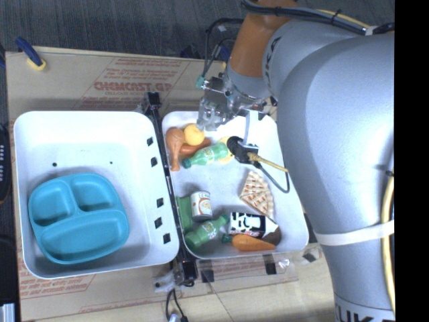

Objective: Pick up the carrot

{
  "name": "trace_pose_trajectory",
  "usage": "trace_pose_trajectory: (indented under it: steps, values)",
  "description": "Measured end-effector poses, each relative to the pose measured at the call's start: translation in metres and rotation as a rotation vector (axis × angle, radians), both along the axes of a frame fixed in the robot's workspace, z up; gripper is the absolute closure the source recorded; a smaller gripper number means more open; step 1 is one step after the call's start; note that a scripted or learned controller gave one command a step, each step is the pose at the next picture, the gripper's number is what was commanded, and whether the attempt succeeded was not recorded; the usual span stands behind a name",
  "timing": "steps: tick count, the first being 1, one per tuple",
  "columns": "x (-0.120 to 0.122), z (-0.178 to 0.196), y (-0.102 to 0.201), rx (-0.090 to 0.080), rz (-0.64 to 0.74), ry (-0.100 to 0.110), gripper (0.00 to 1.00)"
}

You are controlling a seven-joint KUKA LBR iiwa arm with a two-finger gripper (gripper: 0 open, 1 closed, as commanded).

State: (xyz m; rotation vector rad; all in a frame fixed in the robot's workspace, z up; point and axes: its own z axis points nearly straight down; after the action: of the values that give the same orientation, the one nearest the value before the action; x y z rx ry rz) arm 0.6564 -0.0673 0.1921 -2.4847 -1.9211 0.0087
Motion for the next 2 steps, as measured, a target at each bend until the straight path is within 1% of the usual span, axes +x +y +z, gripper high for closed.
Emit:
trace_pose_trajectory:
  steps: [1,2]
  values:
    - [0.000,0.049,-0.003,-0.001,-0.308,0.001,1.00]
    - [-0.047,0.076,-0.054,0.001,-0.350,0.002,1.00]
